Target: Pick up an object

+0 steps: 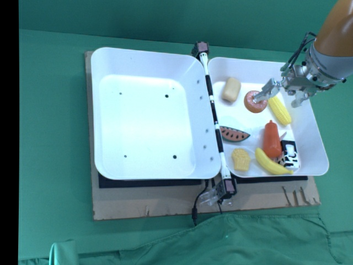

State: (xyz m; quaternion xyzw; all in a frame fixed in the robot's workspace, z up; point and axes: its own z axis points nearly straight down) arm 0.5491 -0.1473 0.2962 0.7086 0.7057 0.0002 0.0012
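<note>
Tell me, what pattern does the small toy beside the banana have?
Black patches on white, like a cow, seen in the camera view.

Single fixed camera, mounted above the worktop (55, 120), looking down at a slant. Both white bins fall fully within frame: left bin (105, 65) near centre, right bin (311, 142) toward the right. Moderate distance; green cloth surrounds show on all sides. The arm (336, 32) enters from upper right.
</note>
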